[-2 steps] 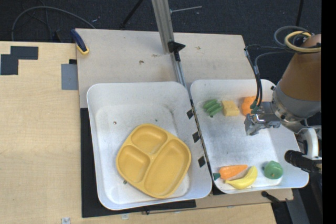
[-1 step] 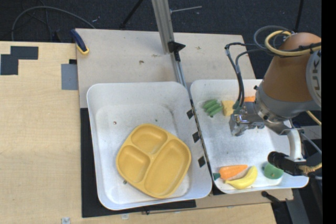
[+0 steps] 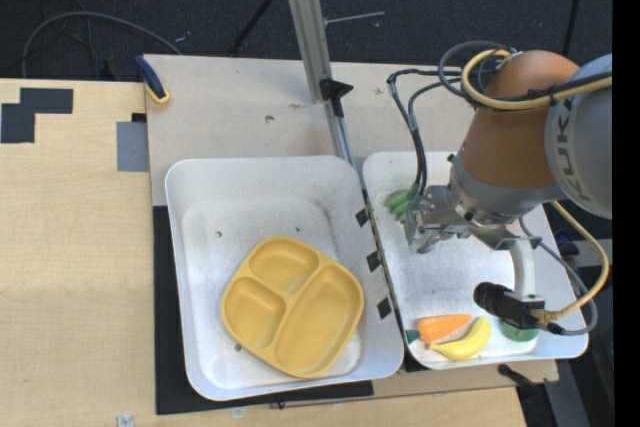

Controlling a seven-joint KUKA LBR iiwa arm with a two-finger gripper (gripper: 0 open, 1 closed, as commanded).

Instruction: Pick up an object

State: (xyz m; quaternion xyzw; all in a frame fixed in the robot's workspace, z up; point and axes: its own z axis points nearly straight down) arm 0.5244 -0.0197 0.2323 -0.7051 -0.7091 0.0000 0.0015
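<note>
The gripper [image 3: 432, 227] hangs low over the right bin [image 3: 455, 265] beside a green object [image 3: 400, 203], its grip state impossible to tell, while a carrot [image 3: 443, 326] and banana [image 3: 464, 343] lie at the near edge and a yellow divided plate [image 3: 292, 304] sits in the left bin [image 3: 200, 215]

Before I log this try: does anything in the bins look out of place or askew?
Nothing is spilled or broken. The yellow divided plate sits askew in the left bin, and the carrot and banana are crowded into the right bin's near corner.
</note>
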